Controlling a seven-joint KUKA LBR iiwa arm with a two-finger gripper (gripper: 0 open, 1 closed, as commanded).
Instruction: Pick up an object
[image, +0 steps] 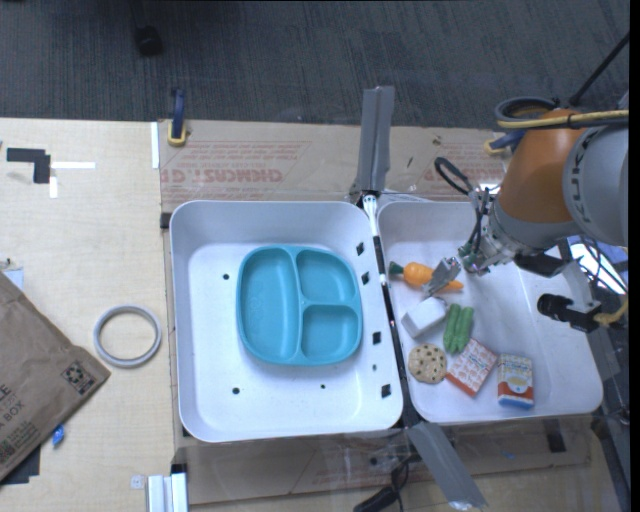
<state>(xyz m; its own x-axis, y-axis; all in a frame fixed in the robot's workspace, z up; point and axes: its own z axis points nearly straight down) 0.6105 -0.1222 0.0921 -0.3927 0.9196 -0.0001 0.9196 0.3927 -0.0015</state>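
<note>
Orange toy carrot (428, 273) in right bin (560, 400)

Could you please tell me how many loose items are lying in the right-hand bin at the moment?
6: carrot by the pincer, white block, green beans, cookie, red packet, small carton. The arm may hide more.

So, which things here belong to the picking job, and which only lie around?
For the job:
- gripper
- orange toy carrot
- white block
- green pea pods
- round brown cookie
- red snack packet
- small printed carton

Lying about:
- turquoise divided plate
- grey tape ring
- brown cardboard box
</note>
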